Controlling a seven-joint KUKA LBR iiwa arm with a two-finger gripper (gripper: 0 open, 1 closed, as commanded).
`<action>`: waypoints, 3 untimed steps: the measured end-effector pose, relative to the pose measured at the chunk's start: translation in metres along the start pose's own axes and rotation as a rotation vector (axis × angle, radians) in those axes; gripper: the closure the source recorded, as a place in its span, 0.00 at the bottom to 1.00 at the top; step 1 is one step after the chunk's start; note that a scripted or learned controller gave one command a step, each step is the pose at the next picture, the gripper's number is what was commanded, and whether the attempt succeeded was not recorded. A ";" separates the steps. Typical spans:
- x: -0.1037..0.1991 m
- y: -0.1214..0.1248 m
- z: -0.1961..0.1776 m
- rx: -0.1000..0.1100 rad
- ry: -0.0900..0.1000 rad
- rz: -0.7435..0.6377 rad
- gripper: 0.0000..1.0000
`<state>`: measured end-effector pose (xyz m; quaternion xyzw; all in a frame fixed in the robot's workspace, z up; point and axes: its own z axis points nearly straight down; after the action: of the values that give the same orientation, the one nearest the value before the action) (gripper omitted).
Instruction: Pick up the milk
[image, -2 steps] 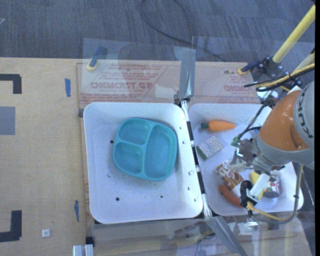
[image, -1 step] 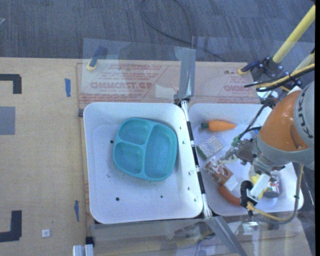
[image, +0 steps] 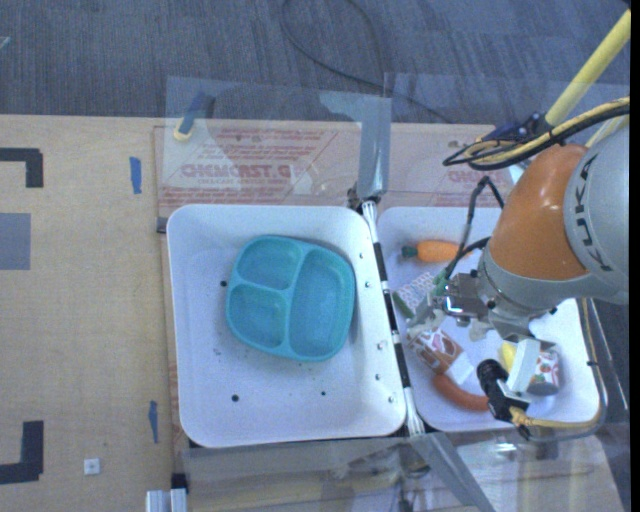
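**Hung low over the right bin (image: 583, 408), grasp impossible to tell.**
Camera view: sat with the gripper (image: 447, 312) toward the bin's nine o'clock, above a brown-red packet (image: 437, 349), probably lining up a descent. Lay at five o'clock, apart from it: what looked like the milk carton (image: 539, 368), tipped beside an orange sausage (image: 458, 392).

Milk (image: 535, 368): small white carton with red and green print plus a yellow patch on its left end. It lay tipped on its side, not upright, in the right bin (image: 585, 330), lower right of the frame near that bin's front right corner. Upper edge partly covered by the arm.
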<state>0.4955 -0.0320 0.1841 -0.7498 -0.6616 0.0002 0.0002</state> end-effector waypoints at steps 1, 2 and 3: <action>-0.013 -0.016 0.000 0.004 0.000 0.031 0.00; -0.064 -0.006 0.091 0.001 0.001 0.006 0.00; -0.067 -0.006 0.082 0.001 0.001 0.011 1.00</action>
<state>0.4812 -0.0974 0.1025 -0.7536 -0.6574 0.0003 0.0007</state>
